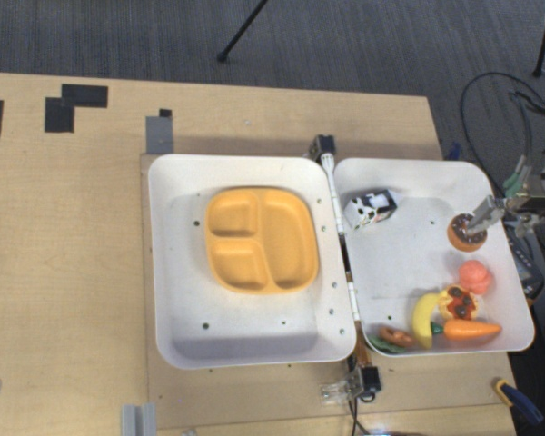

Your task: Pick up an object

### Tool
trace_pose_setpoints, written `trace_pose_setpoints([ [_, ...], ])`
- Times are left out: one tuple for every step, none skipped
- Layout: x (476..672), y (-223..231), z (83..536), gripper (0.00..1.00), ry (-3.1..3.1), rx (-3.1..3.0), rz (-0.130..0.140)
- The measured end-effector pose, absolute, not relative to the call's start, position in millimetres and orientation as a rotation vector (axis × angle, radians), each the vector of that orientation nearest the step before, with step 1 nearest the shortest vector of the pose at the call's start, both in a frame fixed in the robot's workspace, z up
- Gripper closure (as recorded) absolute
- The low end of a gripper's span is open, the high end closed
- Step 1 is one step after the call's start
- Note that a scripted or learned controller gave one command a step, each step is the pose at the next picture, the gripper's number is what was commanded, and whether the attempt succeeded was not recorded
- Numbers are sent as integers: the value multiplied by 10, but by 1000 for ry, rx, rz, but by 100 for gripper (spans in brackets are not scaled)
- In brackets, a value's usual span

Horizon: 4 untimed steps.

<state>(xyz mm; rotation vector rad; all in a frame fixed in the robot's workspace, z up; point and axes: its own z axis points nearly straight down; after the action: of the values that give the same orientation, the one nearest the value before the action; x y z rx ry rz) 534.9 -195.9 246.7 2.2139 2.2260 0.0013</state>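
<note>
Here the gripper (477, 221) is seen over the right bin's (409, 271) right edge.
Its finger state cannot be told; a brown round object (465, 234) lies beneath.

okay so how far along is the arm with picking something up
Done: the gripper has reached the right bin and sits at the brown round piece near its right wall. In hand: nothing visibly lifted; whether the piece is gripped can't be told. Left: the grasp and lift. The banana, carrot and pink ball lie untouched; the yellow tray sits in the left bin.
</note>
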Motion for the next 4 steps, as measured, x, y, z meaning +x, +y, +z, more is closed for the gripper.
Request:
trace_pose_setpoints([
  [5793,-2053,1035,0,2150,2286,3],
  [5940,-1549,967,0,2639,1649,13],
  [6667,-1180,944,0,2618,1709,11],
  [6676,-1168,1058,100,2624,1700,12],
])
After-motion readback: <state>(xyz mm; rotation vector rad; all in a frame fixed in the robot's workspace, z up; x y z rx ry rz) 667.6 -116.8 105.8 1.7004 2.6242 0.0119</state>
